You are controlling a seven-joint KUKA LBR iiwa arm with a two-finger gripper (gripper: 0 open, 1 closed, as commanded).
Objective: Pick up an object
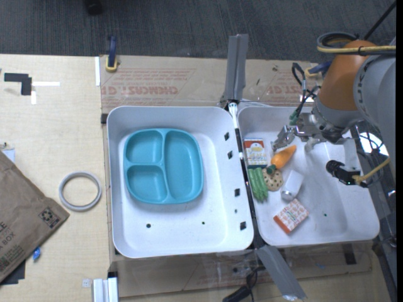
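My gripper hangs low over the back left part of the right bin, with the grey arm and its orange band behind it. Just below its tip lies an orange carrot, close to it or touching it; I cannot tell which. Around the carrot lie a small red-and-white box, a green pod, a speckled cookie, a white cylinder and an orange-printed packet. A teal divided plate lies in the left bin.
A grey post stands at the back between the bins. On the bench to the left lie a tape roll and a brown cardboard box. Cables loop off the arm over the right bin.
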